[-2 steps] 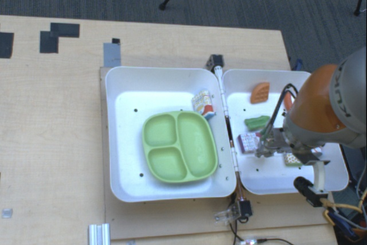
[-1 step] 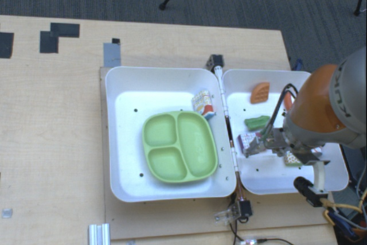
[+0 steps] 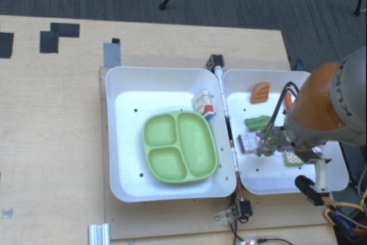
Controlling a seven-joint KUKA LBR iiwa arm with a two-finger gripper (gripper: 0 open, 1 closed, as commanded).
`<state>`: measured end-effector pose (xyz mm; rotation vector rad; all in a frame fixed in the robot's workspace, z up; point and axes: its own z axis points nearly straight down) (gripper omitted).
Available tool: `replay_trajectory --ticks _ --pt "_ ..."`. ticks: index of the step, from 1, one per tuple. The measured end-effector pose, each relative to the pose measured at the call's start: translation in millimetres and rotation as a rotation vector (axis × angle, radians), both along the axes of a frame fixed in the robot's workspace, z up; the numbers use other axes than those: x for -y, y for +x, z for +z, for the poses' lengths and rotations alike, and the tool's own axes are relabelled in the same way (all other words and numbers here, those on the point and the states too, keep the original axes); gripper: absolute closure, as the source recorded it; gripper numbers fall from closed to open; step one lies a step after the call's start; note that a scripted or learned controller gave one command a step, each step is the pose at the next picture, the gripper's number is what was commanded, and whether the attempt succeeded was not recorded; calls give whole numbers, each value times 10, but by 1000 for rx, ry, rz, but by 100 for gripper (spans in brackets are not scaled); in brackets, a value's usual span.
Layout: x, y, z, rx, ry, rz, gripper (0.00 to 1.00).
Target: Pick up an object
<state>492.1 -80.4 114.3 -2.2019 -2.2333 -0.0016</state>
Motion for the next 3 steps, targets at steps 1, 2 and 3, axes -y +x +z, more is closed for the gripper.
replay_trajectory --ticks 1,2,3 --pt "0 -1 -1 0 0 -1 0" --pt "-13 9 71 -2 2 5 100" --pt "-13 8 71 -3 2 4 0"
